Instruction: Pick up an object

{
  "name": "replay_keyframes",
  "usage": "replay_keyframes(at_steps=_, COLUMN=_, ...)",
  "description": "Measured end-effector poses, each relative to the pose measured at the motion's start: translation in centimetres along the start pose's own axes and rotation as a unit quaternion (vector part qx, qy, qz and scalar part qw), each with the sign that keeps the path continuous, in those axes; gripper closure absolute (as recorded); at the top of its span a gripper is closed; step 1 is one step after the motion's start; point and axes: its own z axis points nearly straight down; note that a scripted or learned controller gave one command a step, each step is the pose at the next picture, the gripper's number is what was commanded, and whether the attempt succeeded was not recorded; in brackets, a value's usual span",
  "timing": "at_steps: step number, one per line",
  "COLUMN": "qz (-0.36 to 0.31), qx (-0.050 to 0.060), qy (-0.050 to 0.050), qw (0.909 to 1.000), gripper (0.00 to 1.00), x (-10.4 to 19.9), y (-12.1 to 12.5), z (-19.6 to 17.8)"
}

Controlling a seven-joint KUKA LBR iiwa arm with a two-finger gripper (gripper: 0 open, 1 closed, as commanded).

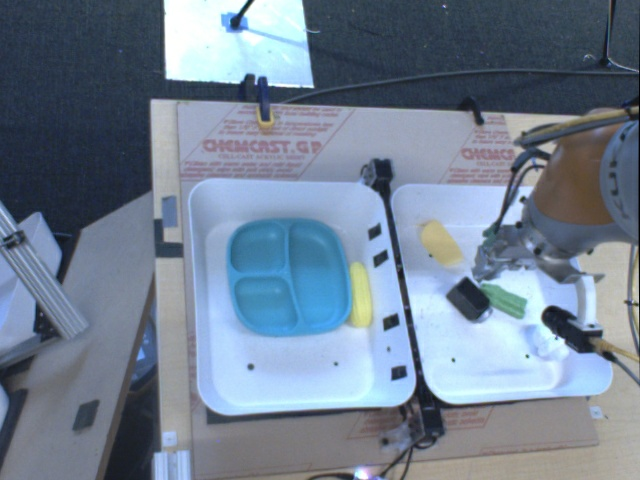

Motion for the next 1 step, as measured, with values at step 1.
replay_keyframes(at_steps=1, qz=-0.002, qx=-0.003, qy=-0.001, qw=1.0, gripper=1.0, x=-0.1, y=0.76, z=-6.33)
